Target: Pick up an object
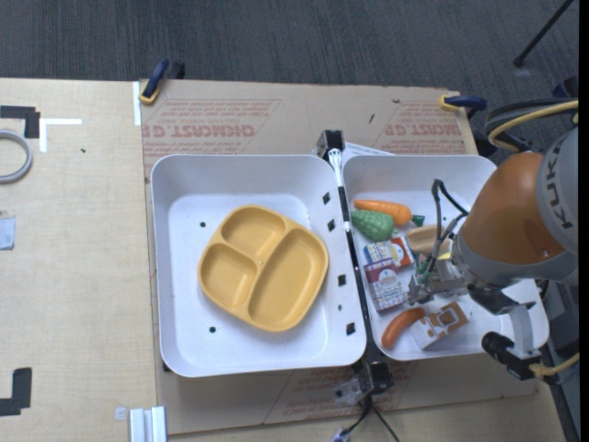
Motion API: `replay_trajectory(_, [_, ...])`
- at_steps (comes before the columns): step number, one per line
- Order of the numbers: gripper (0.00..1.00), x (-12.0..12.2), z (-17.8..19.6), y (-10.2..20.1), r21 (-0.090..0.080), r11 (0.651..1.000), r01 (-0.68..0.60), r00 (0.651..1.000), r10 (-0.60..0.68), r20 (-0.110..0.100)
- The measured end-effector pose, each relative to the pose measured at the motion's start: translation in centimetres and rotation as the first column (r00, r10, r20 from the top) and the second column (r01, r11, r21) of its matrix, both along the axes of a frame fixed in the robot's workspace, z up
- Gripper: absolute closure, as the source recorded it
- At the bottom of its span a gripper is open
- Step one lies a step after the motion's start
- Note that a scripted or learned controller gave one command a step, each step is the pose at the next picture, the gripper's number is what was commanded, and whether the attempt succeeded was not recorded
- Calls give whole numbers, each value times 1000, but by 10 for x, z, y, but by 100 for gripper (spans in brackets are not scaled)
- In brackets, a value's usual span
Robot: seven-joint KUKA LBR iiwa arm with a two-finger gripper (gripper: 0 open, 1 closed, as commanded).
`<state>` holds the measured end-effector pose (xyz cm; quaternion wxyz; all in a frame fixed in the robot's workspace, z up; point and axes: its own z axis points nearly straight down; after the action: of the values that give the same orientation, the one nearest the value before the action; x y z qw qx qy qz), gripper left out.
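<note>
1. Sausage [402,326] is seen low in the right bin [479,166], touching a small box [440,325].
2. Gripper [425,288] is poised above it; grip state cannot be told.
3. "KU" is read on the arm [560,205].

The right bin [479,166] holds a jumble: an orange carrot [385,210] lying across its far end, a green vegetable [373,225] just beside it, and red-and-white packets [386,270] in the middle. A red sausage [401,327] lies tilted at the near edge, touching a small white carton [440,327].
</note>
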<state>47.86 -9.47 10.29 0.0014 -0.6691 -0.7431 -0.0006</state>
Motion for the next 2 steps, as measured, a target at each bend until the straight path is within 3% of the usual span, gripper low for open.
replay_trajectory(1, [100, 12, 222, 45, -4, 999, -48, 999, 48, 2])
replay_trajectory(2, [100, 0, 328, 36, -6, 957, -290, 957, 290, 4])
